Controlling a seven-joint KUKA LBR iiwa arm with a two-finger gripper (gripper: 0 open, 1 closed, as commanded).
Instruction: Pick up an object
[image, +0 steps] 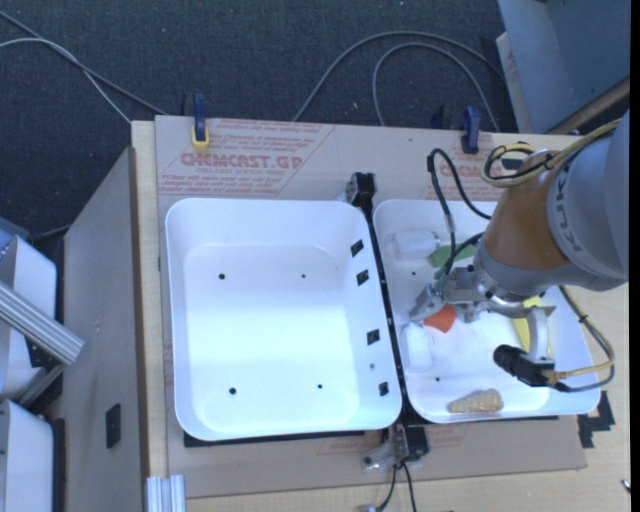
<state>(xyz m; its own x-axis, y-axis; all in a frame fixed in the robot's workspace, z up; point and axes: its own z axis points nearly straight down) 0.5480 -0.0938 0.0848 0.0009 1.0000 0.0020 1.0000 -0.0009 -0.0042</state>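
Item 1, lower right of the frame: a tan wedge-shaped object (475, 402) lying near the bottom rim of the right bin (585, 400). It sits well apart from the tool and is not in the way.

Item 2, lower right: a black fitting with cable (520, 364) hanging from the arm over the bin floor. You should watch it; a lift or turn could drag the cable across loose pieces.

Item 3, right of centre: the tool (443, 303), low over the right bin beside the divider. Whether its fingers are spread or pressed together you cannot tell from here.

Item 4, right of centre: an orange-red object (439, 320), just under the tool tip and the likeliest pick. Contact cannot be confirmed. Risk, as a judgement: if the fingers straddle it off-centre, it may squirt sideways or tip out during the rise.

Item 5, same spot: a pale translucent piece (415, 345) just beside the orange-red object. It could be nudged or caught along with it.

Item 6: a yellow object (524, 330), partly hidden beneath the wrist.

Item 7, upper part of the right bin: a green object (441, 256) and a clear whitish piece (412, 243), close to the arm's flank.

Item 8, centre: the left bin (190, 300), white, its wall close to the tool; a sideways slip could strike the shared edge.

Item 9, upper frame: the tabletop (250, 160), a printed board with blue clamps.
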